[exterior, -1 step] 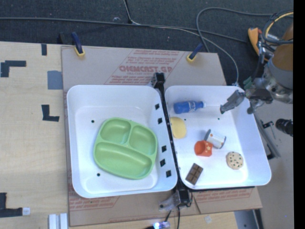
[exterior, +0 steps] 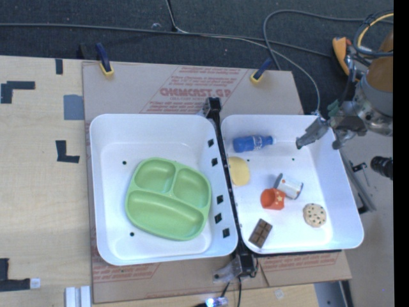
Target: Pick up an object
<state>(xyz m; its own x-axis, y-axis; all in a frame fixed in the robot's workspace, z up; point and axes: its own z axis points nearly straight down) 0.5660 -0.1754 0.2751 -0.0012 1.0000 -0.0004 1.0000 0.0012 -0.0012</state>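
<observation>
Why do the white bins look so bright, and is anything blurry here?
In the camera view, overhead light washes out the right bin, with only soft shadows under the blue bottle and cookie; the gripper at the right looks slightly blurred.

Both white bins (exterior: 105, 190) look like smooth, faintly glossy plastic. The green divided plate (exterior: 169, 198) is matt plastic. Beneath the bins lies printed brown cardboard (exterior: 192, 88) on a pale wood-grain tabletop (exterior: 32, 171).
</observation>
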